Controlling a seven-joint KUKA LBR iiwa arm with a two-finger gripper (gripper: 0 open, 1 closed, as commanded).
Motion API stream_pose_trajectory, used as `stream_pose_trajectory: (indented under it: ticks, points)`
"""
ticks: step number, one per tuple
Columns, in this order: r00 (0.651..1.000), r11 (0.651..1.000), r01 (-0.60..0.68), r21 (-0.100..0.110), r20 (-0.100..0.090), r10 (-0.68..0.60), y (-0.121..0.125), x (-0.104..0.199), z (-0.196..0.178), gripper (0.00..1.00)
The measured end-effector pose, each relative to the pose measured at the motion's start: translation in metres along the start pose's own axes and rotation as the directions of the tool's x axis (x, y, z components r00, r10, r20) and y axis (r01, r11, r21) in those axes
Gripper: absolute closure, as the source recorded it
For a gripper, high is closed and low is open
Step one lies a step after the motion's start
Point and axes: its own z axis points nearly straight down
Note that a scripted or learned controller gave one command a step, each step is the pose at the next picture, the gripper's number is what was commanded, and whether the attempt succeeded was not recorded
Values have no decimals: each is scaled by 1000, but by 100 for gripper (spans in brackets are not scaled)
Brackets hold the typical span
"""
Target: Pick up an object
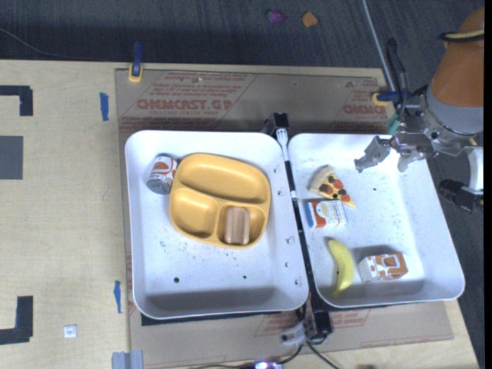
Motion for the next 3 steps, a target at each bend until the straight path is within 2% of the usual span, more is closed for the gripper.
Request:
stream_pose_trajectory:
  ticks: [1,2,3]
  points:
    - [1000,1000,0,1,0,0,-5,31,121,0]
    - [1000,1000,-1,-16,0,1,-40,20,141,0]
    - [1000,1000,-2,-18,4,2,-78,30,141,0]
